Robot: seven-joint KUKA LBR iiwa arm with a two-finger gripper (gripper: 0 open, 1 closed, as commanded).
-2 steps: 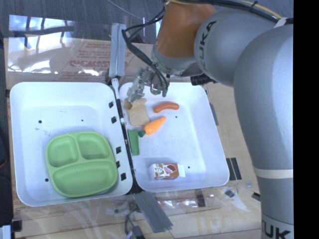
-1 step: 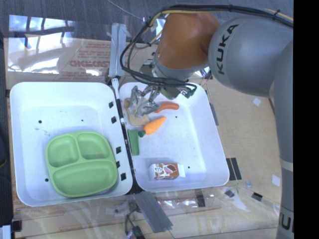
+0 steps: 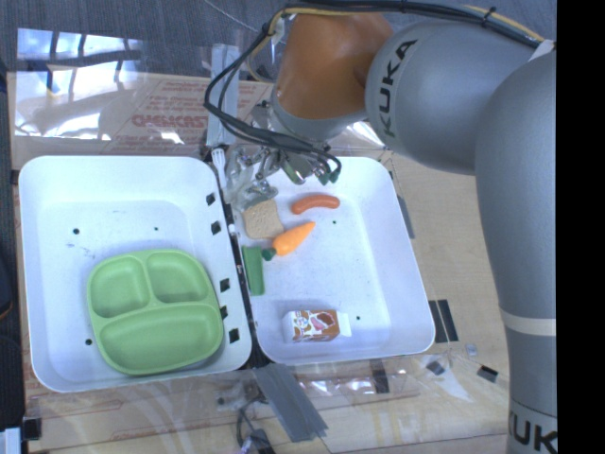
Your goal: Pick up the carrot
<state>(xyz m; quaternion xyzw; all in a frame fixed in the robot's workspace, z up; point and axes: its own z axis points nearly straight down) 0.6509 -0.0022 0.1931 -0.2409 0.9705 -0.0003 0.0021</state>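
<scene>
The carrot point(image 3: 292, 239), orange with a small green tip at its lower left end, lies slanted in the right bin point(image 3: 378, 282), near its left wall. My gripper point(image 3: 253, 180) hangs over the bin's far left corner, above and to the left of the carrot and apart from it, just over a slice of bread point(image 3: 262, 219). Nothing shows between the fingers. The grey arm with its orange band comes in from the upper right.
A red sausage point(image 3: 315, 202) lies just beyond the carrot. A green stick point(image 3: 253, 270) lies along the bin's left wall, and a small brown and white carton point(image 3: 316, 325) near its front. The left bin point(image 3: 57, 206) holds a green divided plate point(image 3: 155, 308).
</scene>
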